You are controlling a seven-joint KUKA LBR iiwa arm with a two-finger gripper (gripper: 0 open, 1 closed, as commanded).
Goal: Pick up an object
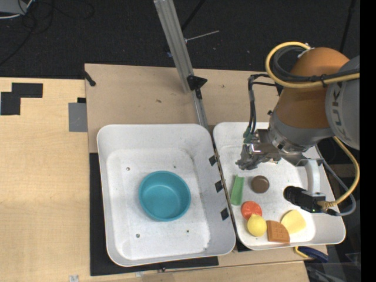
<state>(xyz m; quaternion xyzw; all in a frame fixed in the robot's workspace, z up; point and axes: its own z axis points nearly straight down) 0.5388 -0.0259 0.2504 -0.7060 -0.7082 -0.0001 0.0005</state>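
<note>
While pincer (248, 157) hovered over right bin (332, 231), grip state: we couldn't tell. Brown ball (259, 184) sat just below it; looked light, hard, smooth, roll-prone. We judged: pinch across its middle.

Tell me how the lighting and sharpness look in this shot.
Camera view: even, soft light; the white bins are bright but not blown out; the teal bowl casts little shadow; background above the bench is very dark; the tool looks slightly soft; the whole frame is low-resolution.
</note>
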